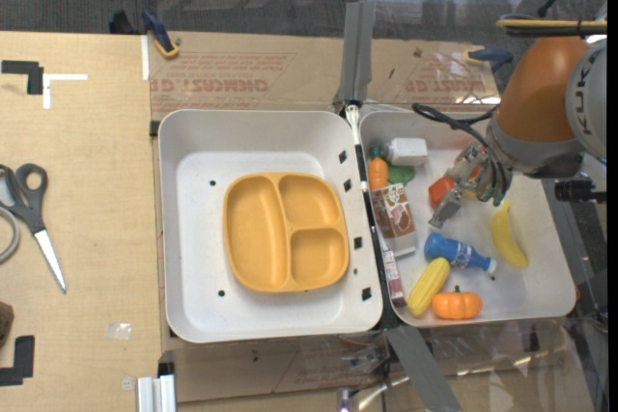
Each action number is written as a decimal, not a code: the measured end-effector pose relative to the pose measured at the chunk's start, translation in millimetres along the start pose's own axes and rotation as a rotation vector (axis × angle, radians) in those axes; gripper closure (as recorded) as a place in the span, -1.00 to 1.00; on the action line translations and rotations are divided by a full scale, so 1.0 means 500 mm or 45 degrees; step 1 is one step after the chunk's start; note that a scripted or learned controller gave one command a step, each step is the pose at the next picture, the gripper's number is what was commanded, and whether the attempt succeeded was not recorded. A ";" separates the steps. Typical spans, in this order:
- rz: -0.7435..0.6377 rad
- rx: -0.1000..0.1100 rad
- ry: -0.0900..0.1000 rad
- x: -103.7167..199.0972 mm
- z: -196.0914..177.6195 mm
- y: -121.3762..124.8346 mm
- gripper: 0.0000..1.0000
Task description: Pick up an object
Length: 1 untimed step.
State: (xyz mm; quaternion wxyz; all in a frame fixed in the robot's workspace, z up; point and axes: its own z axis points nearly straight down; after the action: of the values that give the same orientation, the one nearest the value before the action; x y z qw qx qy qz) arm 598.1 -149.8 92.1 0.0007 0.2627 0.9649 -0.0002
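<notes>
My gripper [471,178] hangs low over the middle of the right bin [550,304], under the orange wrist band. A small red object [440,191] lies just left of its tip, and I cannot tell whether they touch. A yellow banana [508,237] lies to the right below it, and a blue bottle [460,253] lies on its side below it. Along the front of the bin are a corn cob [428,286] and a small orange fruit [456,305]. A white block [407,150], a carrot [378,173] and a brown packet [394,212] sit on the bin's left side.
The left bin [183,304] holds a yellow divided plate [287,232]. Scissors [35,217] lie on the wooden bench at far left. A blue clamp [159,34] sits on the cardboard behind the bins. A grey divider post [356,53] rises between the bins at the back.
</notes>
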 end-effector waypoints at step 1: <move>0.044 0.001 -0.005 0.018 -0.002 0.104 -1.00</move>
State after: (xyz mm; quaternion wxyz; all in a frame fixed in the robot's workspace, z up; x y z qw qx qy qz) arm 616.7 -100.4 93.0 0.0026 0.2795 0.9602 -0.0012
